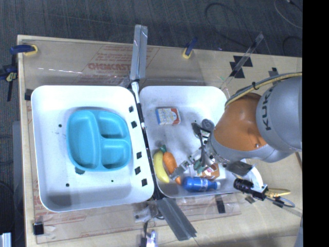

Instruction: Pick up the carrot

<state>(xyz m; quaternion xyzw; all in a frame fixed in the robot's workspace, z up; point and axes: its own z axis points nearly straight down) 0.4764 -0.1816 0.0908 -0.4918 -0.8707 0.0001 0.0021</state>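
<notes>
The carrot [169,162] sits in the right bin [185,94] near its left wall, right beside a yellow banana [160,169]. A blue bottle [200,184] lies just to its lower right. The gripper [198,162] hangs close to the carrot's right, but honestly can't tell how its jaws stand. The left bin [46,189] has a blue tray [100,139].

We count two bins: one left [43,189], one right [205,94]. Left bin: one blue tray [97,140], three compartments. Right bin: one carrot [169,162], one banana [160,169], one blue bottle [199,184], one small carton [167,116]. One arm [259,125], one gripper [198,163]. On the bench we note two blue clamps [23,49], [189,48].
</notes>
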